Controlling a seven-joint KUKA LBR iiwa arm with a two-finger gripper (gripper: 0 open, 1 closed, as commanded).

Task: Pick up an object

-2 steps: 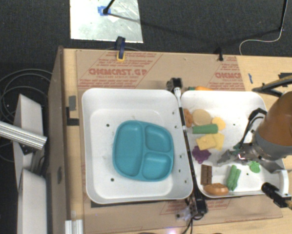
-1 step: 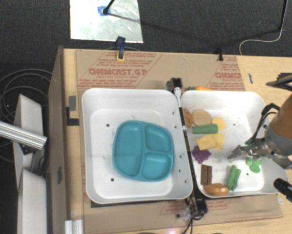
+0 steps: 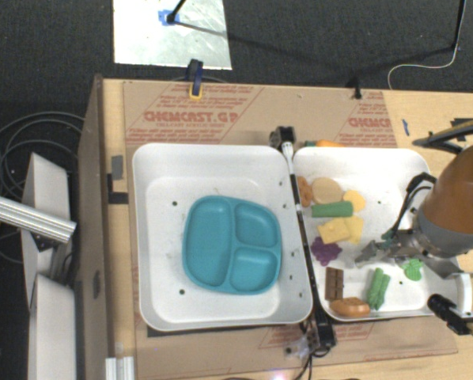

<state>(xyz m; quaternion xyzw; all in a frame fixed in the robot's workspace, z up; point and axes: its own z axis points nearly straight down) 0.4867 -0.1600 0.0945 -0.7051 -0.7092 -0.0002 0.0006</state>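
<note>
The right bin [image 3: 414,165] holds several toy foods: a tan round piece [image 3: 326,188], a green bar [image 3: 331,209], a yellow block [image 3: 341,229], purple grapes [image 3: 325,251], a brown bar [image 3: 334,281], a green cucumber-like piece [image 3: 376,287] and a tan and orange bun [image 3: 349,307]. The gripper [image 3: 372,251] hangs low over the bin's right middle, just right of the yellow block and above the green cucumber piece. I see nothing clearly between its fingers. A small green piece [image 3: 413,271] lies beneath the wrist.
The left bin [image 3: 161,180] carries a blue divided plate [image 3: 232,244]. An orange piece [image 3: 327,143] rests on the right bin's far rim. The arm's orange band [image 3: 462,192] covers the bin's right side. A black clamp [image 3: 284,138] sits between the bins.
</note>
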